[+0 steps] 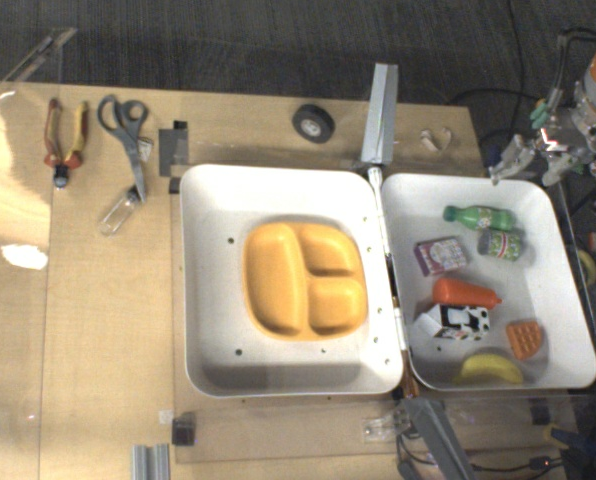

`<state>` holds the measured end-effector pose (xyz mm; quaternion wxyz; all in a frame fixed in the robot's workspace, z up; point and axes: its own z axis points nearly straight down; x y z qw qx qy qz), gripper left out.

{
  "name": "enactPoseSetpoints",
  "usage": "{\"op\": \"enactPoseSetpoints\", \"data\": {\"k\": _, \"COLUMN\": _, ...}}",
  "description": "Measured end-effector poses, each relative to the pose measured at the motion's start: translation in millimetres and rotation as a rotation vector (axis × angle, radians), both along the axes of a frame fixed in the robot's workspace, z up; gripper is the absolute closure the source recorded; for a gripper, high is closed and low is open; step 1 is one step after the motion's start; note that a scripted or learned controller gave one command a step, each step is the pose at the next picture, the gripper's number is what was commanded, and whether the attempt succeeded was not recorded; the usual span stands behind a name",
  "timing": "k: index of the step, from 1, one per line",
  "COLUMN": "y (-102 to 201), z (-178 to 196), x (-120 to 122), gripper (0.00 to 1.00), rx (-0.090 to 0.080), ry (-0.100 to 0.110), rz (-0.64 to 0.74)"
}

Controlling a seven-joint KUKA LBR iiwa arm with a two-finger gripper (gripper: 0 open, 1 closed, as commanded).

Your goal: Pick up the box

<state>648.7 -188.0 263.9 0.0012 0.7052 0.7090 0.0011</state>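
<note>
Though lying flat, purple box (441, 256) long axis left-right, slightly tilted

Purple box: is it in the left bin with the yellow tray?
No, the purple box lies in the right bin, between the green bottle and the orange carrot.

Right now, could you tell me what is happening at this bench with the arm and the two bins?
The arm's gripper sits above the far right corner of the right bin, away from the items. The box it should pick lies untouched in that bin, among a green bottle, a can, a carrot and a banana. The left bin holds a yellow tray.
</note>
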Motion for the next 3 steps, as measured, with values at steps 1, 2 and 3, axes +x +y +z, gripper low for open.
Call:
{"op": "enactPoseSetpoints", "data": {"k": 1, "y": 50.5, "z": -92.9, "x": -20.2, "gripper": 0.0, "rx": -0.001, "ry": 0.0, "rz": 0.067}}
{"op": "enactPoseSetpoints", "data": {"k": 2, "y": 83.7, "z": -167.1, "x": -30.4, "gripper": 0.0, "rx": -0.002, "ry": -0.006, "rz": 0.1}}
{"op": "enactPoseSetpoints", "data": {"k": 3, "y": 84.9, "z": -155.7, "x": -28.2, "gripper": 1.0, "rx": -0.002, "ry": -0.012, "rz": 0.102}}
